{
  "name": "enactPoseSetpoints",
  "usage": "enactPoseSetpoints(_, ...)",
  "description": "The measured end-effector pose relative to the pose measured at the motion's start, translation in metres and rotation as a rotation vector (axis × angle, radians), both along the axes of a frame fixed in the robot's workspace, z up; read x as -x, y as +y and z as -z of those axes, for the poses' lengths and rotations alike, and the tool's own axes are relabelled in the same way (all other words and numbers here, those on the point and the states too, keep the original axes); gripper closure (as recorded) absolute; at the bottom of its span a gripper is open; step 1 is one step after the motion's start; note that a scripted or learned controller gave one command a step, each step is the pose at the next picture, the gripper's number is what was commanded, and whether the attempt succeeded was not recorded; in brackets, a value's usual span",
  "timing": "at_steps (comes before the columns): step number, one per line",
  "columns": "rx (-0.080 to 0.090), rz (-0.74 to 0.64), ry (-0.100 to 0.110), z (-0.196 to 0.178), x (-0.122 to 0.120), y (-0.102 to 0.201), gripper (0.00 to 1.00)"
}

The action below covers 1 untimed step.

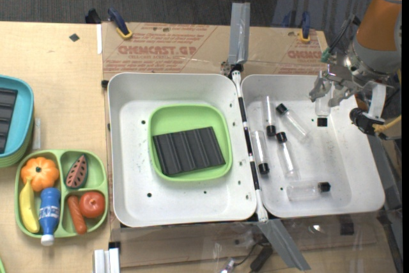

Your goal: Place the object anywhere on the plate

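Gripper (pixel 324 96) hovers over right bin (pixel 358 198), upper right; fingers apart, nothing btwn them. Tubes (pixel 278 145) lie loose on bin floor, some touching. Plate (pixel 189 142) in left bin (dark ridged mat on it). Risks: clear tube rolls off fingers, two grabbed at once, tube rolls off mat.

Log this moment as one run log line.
hand: over right white bin | clear plastic tubes with black caps: lying in bin | green square plate: left bin, holds dark ridged slab
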State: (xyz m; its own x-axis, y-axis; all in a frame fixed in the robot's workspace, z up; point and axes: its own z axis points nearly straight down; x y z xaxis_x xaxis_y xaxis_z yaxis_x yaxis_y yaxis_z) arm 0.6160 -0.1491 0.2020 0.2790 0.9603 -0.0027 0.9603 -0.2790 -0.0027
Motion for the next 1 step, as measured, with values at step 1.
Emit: enactPoseSetpoints(1, 0.0, 0.0, 0.0, -0.0002, 0.0, -0.0001, 0.0)
